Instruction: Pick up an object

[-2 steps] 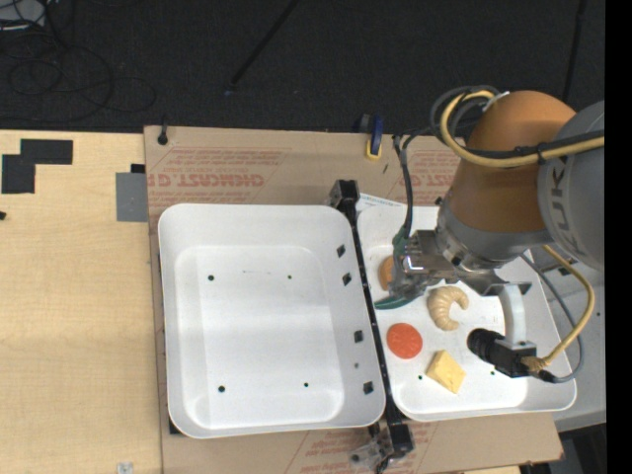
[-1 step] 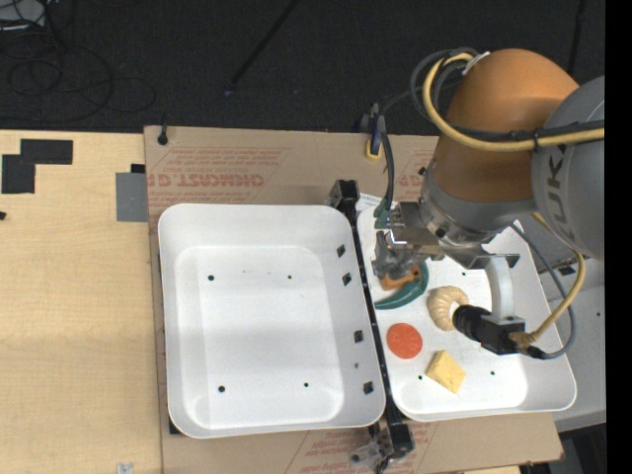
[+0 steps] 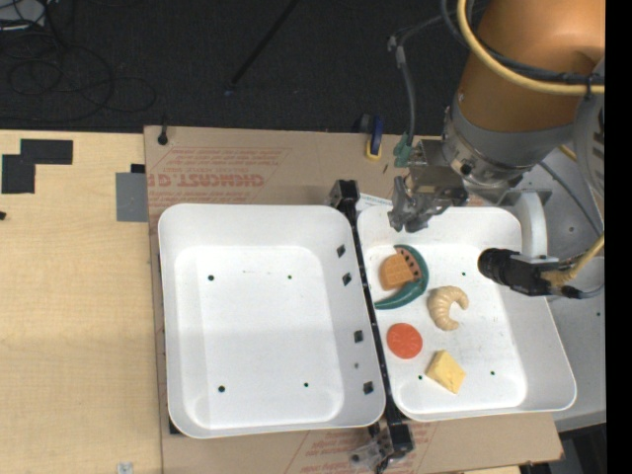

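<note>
White right bin (image 3: 538,363) lies under my claw (image 3: 412,212); whether it is open or closed, I cannot tell.

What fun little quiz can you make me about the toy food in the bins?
1. True or false: the red disc lies in the right bin.
2. Which item lies nearest the end effector? A) the yellow wedge B) the orange slice on the green ring C) the croissant
3. Fill in: the items in the right bin number ____.

Key: 1 true. 2 B. 3 five, counting the ring.
</note>
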Motion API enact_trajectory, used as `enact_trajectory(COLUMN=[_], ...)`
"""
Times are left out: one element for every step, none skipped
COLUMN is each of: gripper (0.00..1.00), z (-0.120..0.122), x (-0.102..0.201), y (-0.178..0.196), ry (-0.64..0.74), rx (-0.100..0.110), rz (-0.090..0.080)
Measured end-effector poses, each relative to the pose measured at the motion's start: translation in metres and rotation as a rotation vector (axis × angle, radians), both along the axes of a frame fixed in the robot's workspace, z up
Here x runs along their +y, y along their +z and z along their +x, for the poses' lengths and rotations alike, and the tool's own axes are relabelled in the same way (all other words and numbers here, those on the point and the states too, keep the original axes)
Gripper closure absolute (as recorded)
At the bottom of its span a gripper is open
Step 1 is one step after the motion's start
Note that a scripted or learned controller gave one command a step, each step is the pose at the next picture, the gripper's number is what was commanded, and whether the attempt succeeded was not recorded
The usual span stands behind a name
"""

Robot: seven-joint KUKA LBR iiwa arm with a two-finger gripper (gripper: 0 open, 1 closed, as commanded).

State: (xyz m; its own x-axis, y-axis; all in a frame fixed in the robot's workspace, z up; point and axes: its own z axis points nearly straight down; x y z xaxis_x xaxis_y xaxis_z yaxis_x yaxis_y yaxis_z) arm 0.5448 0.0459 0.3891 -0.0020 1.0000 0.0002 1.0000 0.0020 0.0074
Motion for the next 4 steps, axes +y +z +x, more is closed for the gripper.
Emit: enact_trajectory(gripper=[1.0,1.0,1.0,1.0], z=[-0.013,-0.072,-0.054,-0.027], x=[0.04,-0.017,0.02,0.044], y=[0.033,-0.026,0.026,0.103], ry=[0.002,-0.008,0.002,0.001], rx=[0.007,0.019,0.005,0.001], rz=[0.001,-0.002,0.001,0.001])
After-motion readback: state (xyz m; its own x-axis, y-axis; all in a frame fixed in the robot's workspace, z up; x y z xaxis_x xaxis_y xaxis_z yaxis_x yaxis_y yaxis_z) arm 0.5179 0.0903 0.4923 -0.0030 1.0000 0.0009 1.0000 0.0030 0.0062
